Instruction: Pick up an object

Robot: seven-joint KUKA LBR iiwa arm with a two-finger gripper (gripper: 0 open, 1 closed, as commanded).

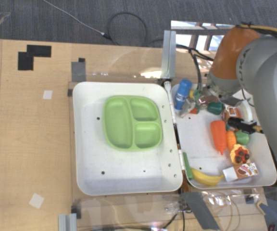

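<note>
My gripper [195, 103] is low over the far left corner of the right bin [198, 137], under the grey arm with its orange band [232, 44]. A blue bottle [182, 93] stands just left of the gripper, close to it; whether they touch I cannot tell. A dark green piece [215, 108] lies just to the gripper's right. Further forward lie an orange carrot [219, 135], a green item [242, 138], a round orange and red toy [239, 154], a small printed box [245, 170] and a yellow banana [207, 177]. I see nothing held.
The left bin [93, 170] holds a light green divided plate [132, 122]. A metal frame [168, 52] rises behind the bins. A black cable [126, 25] loops on the grey floor beyond the bench. The arm's bulk hides the right bin's far right part.
</note>
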